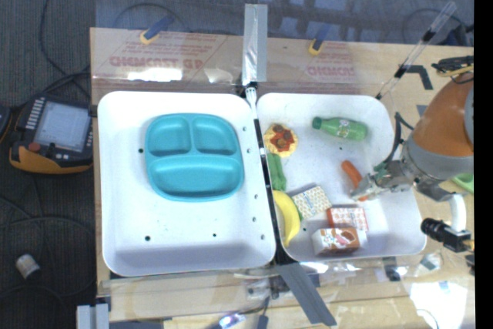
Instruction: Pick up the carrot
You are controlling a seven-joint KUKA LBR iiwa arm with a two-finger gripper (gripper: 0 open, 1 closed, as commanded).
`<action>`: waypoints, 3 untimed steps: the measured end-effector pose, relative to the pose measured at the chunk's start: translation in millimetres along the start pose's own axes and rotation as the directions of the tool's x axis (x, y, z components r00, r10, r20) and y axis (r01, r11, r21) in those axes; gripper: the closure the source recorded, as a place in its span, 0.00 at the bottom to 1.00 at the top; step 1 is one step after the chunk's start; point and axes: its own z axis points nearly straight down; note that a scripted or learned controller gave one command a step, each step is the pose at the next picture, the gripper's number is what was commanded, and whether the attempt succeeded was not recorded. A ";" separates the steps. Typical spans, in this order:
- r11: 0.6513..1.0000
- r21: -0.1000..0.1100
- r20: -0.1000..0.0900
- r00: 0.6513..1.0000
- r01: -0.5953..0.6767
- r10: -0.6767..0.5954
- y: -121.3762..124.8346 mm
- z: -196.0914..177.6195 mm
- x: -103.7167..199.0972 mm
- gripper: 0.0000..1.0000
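While the gripper [368, 191] hung low in the right bin [400, 243] | carrot [351, 171] just beside, at 11 o'clock | long axis 11-to-5 | jaws: could not tell

The two bins [185, 246] looked like smooth white plastic, the teal tray [192, 156] glossy plastic, the counter [192, 58] matt wood.
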 end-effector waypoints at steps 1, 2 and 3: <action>0.977 -0.004 0.013 0.977 -0.212 0.212 54.4 -90.1 -4.9 1.00; 0.932 -0.005 0.011 0.932 -0.361 0.361 71.1 -115.2 9.2 1.00; 0.879 -0.007 0.012 0.879 -0.476 0.476 112.5 -134.5 -5.5 1.00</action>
